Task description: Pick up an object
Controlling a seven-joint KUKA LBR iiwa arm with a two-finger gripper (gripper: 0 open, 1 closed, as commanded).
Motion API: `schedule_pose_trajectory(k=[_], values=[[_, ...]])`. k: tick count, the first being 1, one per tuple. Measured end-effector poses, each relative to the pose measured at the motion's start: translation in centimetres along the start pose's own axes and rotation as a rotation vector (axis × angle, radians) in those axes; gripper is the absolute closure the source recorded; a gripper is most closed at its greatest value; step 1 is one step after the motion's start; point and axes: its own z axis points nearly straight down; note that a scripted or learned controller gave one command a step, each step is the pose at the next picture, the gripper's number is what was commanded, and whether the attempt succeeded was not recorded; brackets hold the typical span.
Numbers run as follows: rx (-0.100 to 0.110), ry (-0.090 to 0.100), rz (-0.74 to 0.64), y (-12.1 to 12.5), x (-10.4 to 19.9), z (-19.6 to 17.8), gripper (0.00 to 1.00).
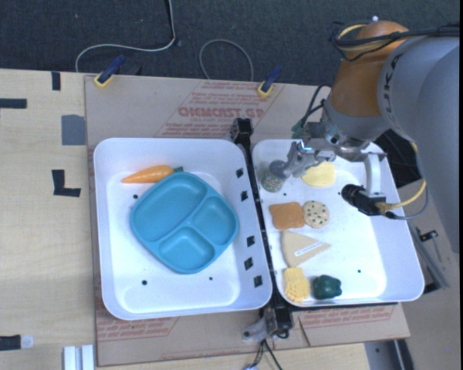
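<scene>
**Desk:** What is the arm doing?

**Photographer:** The grey arm (417,75), orange band above the wrist, reaches in from the right over the right bin (393,272). Its gripper (276,177) sits low at that bin's upper-left corner, near the divider between the bins. Whether the fingers are open or closed cannot be told from this angle, and nothing is seen between them.

**Desk:** And the objects?

**Photographer:** In the right bin, a pale yellow piece (319,176) lies just right of the gripper. Below it sit a brown toast-like square (287,215) and a chocolate-chip cookie (315,213), side by side. Further down lie a cream cheese wedge (302,247), then a yellow corn piece (296,284) touching a dark green item (326,287).

**Desk:** The left bin?

**Photographer:** The left bin (112,280) holds a blue divided plate (185,220), with an orange carrot (147,174) just beside its upper-left edge.
</scene>
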Motion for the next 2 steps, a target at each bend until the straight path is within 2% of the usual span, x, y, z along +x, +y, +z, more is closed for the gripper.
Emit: schedule_pose_trajectory(k=[1, 2], values=[[0.005, -0.001, 0.000, 0.1, -0.1, 0.6, 0.00], [-0.011, -0.001, 0.000, 2.4, -3.1, 8.2, 0.00]])
